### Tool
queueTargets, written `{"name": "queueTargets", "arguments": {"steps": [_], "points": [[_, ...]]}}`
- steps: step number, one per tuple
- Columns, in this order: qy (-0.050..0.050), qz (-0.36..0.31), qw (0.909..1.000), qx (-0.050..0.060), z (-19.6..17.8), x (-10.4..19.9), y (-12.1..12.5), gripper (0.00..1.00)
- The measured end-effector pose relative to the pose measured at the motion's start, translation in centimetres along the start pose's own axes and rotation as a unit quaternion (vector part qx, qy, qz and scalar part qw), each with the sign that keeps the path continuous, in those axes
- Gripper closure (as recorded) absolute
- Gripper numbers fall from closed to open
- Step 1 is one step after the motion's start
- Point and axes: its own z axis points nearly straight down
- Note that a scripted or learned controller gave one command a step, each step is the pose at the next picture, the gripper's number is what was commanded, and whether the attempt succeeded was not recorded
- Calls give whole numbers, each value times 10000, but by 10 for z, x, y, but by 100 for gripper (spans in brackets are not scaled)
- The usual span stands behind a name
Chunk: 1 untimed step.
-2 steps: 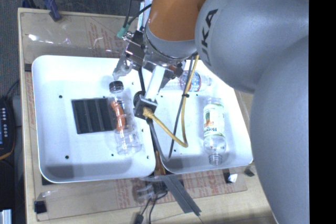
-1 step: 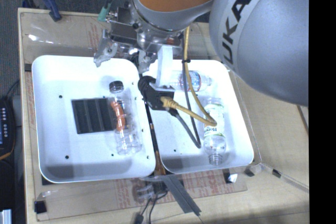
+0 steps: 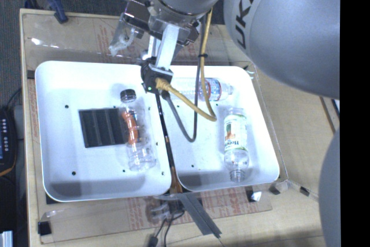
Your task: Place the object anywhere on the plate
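A black ridged plate (image 3: 102,128) lies flat in the left bin (image 3: 52,95). A clear plastic bottle (image 3: 133,135) with a black cap and an orange label lies along the plate's right edge, cap toward the back, touching or slightly overlapping that edge. My gripper (image 3: 123,40) hangs above the back rim of the left bin, well behind the bottle and plate, with nothing visibly held.
The right bin (image 3: 263,130) holds two more clear bottles: one with a green and white label (image 3: 236,144) near the right wall, and one with a blue and red label (image 3: 211,89) at the back. The large grey arm fills the upper right.
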Motion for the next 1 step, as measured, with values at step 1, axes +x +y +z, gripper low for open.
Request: {"name": "queueTargets", "arguments": {"steps": [1], "points": [[3,486,9988,-5,0,-18,13,0]]}}
